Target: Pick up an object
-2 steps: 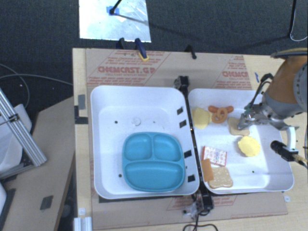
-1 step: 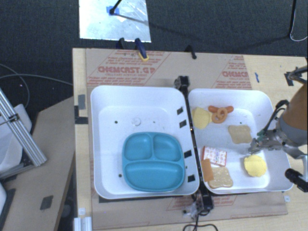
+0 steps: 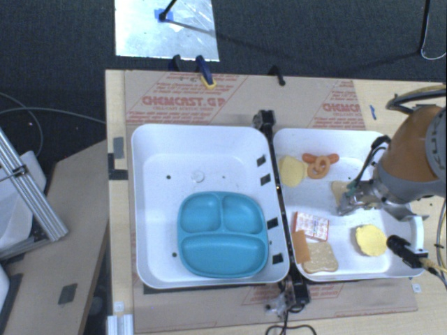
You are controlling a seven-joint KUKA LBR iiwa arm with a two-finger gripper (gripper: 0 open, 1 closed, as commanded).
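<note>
Gripper (image 3: 347,204) low in the right bin (image 3: 328,139), over a pale beige piece (image 3: 340,188); finger spread impossible to tell; nearest alternative the yellow round (image 3: 370,239), just below-right of it; sandwich (image 3: 320,256) farther, below-left.

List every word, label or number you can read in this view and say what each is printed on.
"CHEMCAST GP" in red, on the brown sheet under the bins, behind the left bin.
Red lettering of the same kind on the sheet behind the right bin: cut off and too blurred to read.
Red and white packet in the right bin: print too small to read.
</note>
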